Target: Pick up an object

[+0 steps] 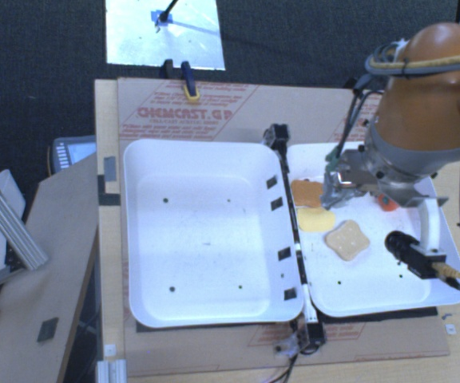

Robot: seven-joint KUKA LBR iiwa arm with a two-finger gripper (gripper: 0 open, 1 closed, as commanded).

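Looking down at a slant on a tabletop (pixel 107 238) carrying two shallow white bins side by side, the left bin (pixel 206 238) and the right bin (pixel 374 282), both sitting on a cardboard sheet (pixel 214 106) printed in red. Reaching in from the right with a grey arm (pixel 426 86) banded in orange, hanging the gripper (pixel 338 186) low over the far left part of the right bin. Not being able to tell whether the gripper is open or closed. Finding the things to pick all in the right bin: a flat orange-brown piece (pixel 307 191) just left of the gripper, close to the wall between the bins; a flat yellow piece (pixel 316 220) touching its near edge; a tan toast-like slice (pixel 347 239) just beside the yellow piece, toward the near right; a small red-orange thing (pixel 387 204) partly hidden under the arm. Noting black clips (pixel 276 183) along the joined rims, a blue and yellow clamp (pixel 188 82) at the cardboard's far edge, and a shiny metal sheet (pixel 164 22) lying beyond it.
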